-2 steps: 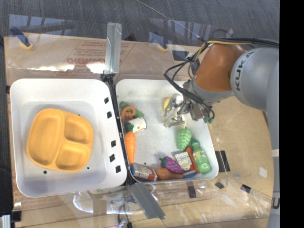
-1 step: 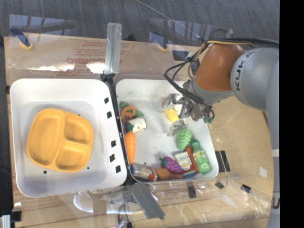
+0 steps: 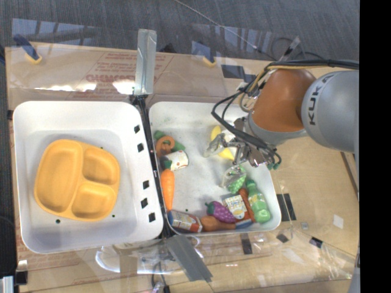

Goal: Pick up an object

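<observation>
The main risk is a miss or a double catch: the toys in the right bin (image 3: 183,112) lie crowded, and the end effector (image 3: 239,154) hangs over a tight spot where a yellow piece (image 3: 225,153), perhaps a banana, sits just beside a small green toy (image 3: 237,180), so a descent slightly off could push one aside or nip two at once. Cables looping round the wrist also hide the tips, so whether the end effector is released or clenched I cannot tell. The arm (image 3: 324,108) enters from the right of the frame, its orange band (image 3: 278,102) over the bin's upper right part, wrist pointing down and left. Other candidates lie along the bin's left and lower sides: a carrot (image 3: 167,188), grapes (image 3: 222,210), a green bottle (image 3: 259,206). The left bin (image 3: 24,121) holds a yellow tray (image 3: 76,179), well apart from the arm
</observation>
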Controlling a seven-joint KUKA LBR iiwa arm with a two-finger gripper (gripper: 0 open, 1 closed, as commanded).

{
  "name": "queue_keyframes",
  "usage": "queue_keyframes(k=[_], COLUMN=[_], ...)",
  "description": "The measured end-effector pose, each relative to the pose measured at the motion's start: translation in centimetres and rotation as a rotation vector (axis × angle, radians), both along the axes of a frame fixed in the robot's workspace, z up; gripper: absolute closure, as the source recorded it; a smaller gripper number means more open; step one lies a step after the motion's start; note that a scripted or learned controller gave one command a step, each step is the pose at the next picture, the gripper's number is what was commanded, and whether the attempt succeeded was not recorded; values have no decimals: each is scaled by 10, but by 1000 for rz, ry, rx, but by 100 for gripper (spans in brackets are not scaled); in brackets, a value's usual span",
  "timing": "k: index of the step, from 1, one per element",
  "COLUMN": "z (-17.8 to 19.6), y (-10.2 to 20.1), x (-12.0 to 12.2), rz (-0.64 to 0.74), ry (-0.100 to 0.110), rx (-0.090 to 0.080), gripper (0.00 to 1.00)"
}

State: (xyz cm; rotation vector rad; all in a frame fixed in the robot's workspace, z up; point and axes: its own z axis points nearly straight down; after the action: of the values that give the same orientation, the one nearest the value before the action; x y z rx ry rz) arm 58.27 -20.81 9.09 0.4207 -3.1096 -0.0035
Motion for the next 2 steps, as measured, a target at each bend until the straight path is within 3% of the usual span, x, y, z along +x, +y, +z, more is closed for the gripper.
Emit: queue_keyframes(k=[1,2], z=[0,10], y=[11,12], x=[28,28], rz=[38,40], ry=[-3,-1], rx=[0,1], gripper=[0,100])
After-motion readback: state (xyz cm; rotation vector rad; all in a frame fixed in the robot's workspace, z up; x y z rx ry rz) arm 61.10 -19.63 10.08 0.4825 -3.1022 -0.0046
